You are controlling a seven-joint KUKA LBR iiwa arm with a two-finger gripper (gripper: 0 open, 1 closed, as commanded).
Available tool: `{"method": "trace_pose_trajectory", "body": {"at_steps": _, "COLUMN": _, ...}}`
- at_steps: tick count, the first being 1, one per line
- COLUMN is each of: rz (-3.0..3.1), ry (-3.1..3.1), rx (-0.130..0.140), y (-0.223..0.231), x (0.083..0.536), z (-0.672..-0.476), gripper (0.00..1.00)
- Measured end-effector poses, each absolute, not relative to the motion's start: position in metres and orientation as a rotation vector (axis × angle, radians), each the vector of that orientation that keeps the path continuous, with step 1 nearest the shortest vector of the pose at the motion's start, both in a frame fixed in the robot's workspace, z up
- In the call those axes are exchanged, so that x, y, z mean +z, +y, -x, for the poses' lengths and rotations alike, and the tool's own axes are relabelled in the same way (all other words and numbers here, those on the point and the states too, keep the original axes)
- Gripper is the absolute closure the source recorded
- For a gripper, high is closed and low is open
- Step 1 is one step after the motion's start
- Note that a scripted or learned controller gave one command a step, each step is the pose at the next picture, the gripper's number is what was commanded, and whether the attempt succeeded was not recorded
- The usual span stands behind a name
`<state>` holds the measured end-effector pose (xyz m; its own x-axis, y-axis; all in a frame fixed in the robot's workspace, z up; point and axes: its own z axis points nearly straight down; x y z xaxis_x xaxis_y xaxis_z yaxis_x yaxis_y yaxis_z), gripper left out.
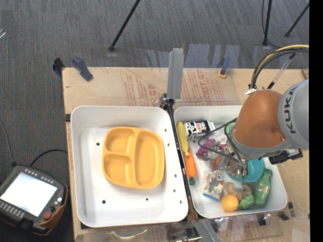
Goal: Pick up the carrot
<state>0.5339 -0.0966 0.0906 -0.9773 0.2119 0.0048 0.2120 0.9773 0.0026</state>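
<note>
Lying along the left wall of the right bin (199, 111), the carrot (191, 167) points its green tip toward the near edge; a yellow banana (182, 136) lies just beyond it against the same wall, nearly touching; a small open strip of white floor separates the carrot from the clutter to its right; the gripper (233, 166) hangs over that clutter, well to the carrot's right, beside a teal cup (255, 171); whether its grip is spread or closed cannot be told, and nothing is seen held; an orange ball (229, 203) sits by the near rim; the left bin (81, 150) carries a yellow divided plate (134, 157).
</note>
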Motion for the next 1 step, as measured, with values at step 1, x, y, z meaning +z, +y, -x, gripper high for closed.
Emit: {"method": "trace_pose_trajectory", "body": {"at_steps": 1, "rz": 0.606, "ry": -3.093, "rx": -0.004, "y": -0.0838, "x": 0.0911, "z": -0.4806, "gripper": 0.0}}
